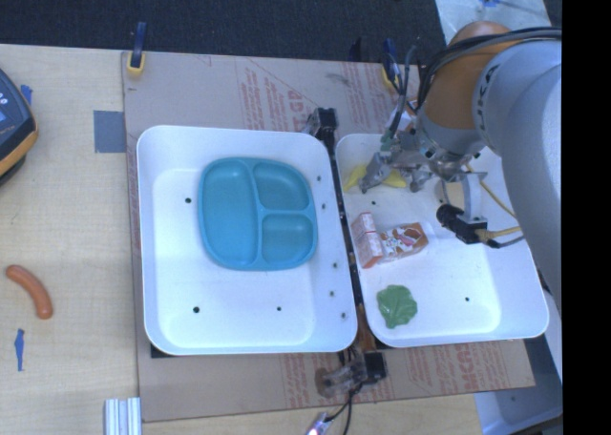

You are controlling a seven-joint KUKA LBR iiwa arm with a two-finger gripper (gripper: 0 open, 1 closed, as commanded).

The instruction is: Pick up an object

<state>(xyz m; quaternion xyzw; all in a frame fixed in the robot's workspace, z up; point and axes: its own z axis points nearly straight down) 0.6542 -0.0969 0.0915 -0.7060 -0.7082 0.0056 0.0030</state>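
**Gripper low over yellow item in right bin**

A yellow item [355, 176] is seen just left of the gripper [389, 174], at the right bin's [516, 314] far left corner. A packet [387, 240] lies near below, a green piece [396, 305] further below. The blue tray [258, 213] sits well left
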